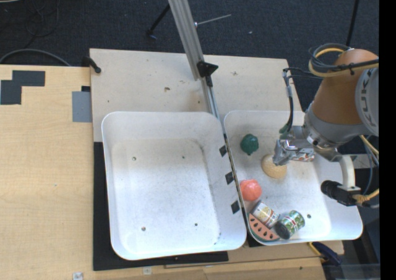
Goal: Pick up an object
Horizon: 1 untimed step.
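The arm [343, 96] reaches in from the right, over the right bin [322, 226]. Its claw [282, 156] is down inside that bin, directly above a tan round object [275, 169] and touching or nearly touching its top edge. Whether the claw is released or clenched cannot be told from this angle, and nothing is visibly between its fingers.

Contents of the right bin:
- Tan round object, mid-bin, on the floor of the bin under the claw.
- Green ball [249, 143], to the left of the claw, near the divider, apart from the tan object.
- Red ball [250, 190], lower left, close to the bin's left wall.
- Small can [265, 214], just below the red ball.
- Green can [291, 223], lying on its side at the near edge, beside the small can.
- Watermelon slice [261, 230], at the near left corner, against the rim.

The left bin [117, 149] sits beside the right one on the table [142, 81]. A metal rail [185, 25] runs diagonally from the top of the view to the gap between the bins.
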{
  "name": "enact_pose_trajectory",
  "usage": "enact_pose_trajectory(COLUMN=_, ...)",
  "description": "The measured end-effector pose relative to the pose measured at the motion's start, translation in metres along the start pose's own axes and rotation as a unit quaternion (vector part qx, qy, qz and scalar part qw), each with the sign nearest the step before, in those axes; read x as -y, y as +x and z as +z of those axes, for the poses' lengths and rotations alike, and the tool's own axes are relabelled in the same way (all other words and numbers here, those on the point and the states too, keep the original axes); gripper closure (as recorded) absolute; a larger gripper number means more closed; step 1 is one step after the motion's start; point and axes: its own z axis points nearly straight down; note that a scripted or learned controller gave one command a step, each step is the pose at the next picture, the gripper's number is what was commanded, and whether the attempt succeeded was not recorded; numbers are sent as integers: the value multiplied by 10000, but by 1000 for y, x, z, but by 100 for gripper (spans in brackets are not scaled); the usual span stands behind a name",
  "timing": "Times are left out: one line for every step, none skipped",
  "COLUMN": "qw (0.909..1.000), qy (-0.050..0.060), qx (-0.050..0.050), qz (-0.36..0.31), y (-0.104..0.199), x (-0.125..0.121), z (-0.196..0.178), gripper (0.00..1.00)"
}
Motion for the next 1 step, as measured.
enact_pose_trajectory(qw=10000, qy=2, qx=1, qz=2, y=-1, x=-1, z=-38, gripper=100)
